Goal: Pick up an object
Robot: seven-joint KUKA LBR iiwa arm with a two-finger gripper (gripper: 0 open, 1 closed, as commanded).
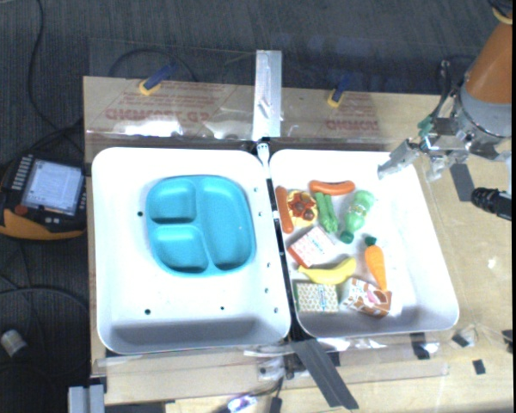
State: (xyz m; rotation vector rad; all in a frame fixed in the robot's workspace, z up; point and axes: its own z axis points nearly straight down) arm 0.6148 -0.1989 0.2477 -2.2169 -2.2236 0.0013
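The right white bin (434,256) holds several toy foods: an orange sausage (331,186), a green cucumber (326,213), a green bottle (355,213), a carrot (375,265), a banana (331,271), a red-and-white box (312,246) and a small snack carton (365,298). My gripper (423,181) hangs over the bin's far right corner, above and to the right of the pile. It stands open, one finger slanting left and the other pointing down, and nothing is between them.
In the left bin (112,256) lies a blue compartment plate (199,224). A ridge (275,256) divides the two bins. An orange handheld device (43,196) lies on the floor at the left, and clamps and brackets line the bench's front edge.
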